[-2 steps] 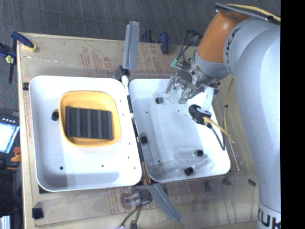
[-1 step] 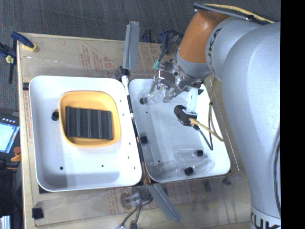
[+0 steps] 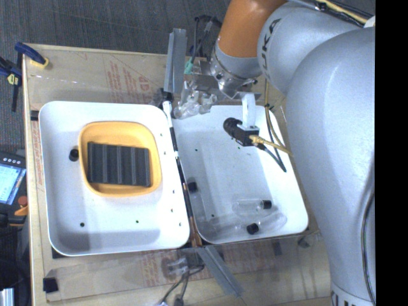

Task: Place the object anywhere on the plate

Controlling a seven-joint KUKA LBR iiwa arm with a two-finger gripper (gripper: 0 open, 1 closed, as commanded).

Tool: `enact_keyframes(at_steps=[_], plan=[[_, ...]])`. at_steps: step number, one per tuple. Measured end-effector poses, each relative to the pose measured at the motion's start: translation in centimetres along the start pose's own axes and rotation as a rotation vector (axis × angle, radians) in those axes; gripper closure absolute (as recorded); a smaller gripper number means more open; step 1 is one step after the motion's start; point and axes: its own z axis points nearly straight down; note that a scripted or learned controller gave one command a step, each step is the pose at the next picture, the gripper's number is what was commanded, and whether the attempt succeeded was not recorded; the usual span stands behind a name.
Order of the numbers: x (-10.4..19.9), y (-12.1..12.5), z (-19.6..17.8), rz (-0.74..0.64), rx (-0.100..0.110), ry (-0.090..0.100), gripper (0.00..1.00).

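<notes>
Two bins, nothing done yet: yellow plate sits left without the clear object, lying right. Can't tell the fingers' state.

We see our grey arm reaching in from the right, its bulk covering much of that side of the view. The orange band sits above the wrist, near the top. Below it our gripper points down and to the left at the upper edge. We cannot make out how its tips are set.
</notes>
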Motion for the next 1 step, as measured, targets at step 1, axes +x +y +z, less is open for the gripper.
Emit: enact_keyframes(at_steps=[1], plan=[[2.16, -4.57, 5.08, -0.17, 0.005, 0.002, 1.0]])
